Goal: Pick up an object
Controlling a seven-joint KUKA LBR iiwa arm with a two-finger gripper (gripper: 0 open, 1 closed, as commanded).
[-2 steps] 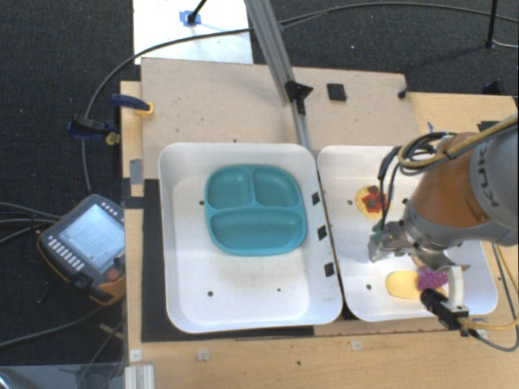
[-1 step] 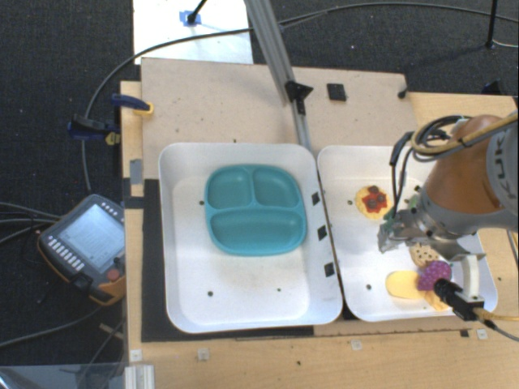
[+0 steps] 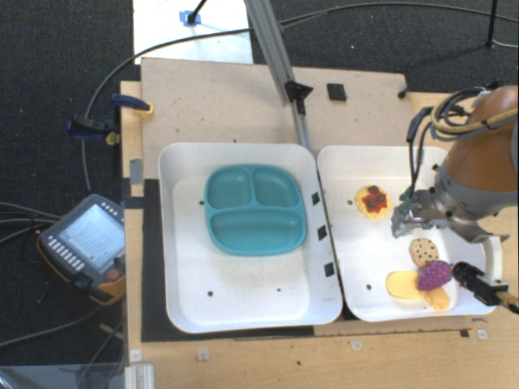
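Gripper hangs over the right bin; how wide it stands cannot be told, nothing seen held. Just below it lies a speckled cookie; purple grape bunch and yellow piece below that. Cookie judged light, rigid, flat, probably plastic and slippery; best taken across its edges.

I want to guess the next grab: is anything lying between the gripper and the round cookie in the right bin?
Nothing visible does. The gripper hangs just above the cookie in this view, with bare white bin floor between them. The purple grapes lie beyond the cookie, and the small pizza sits off to the gripper's side.
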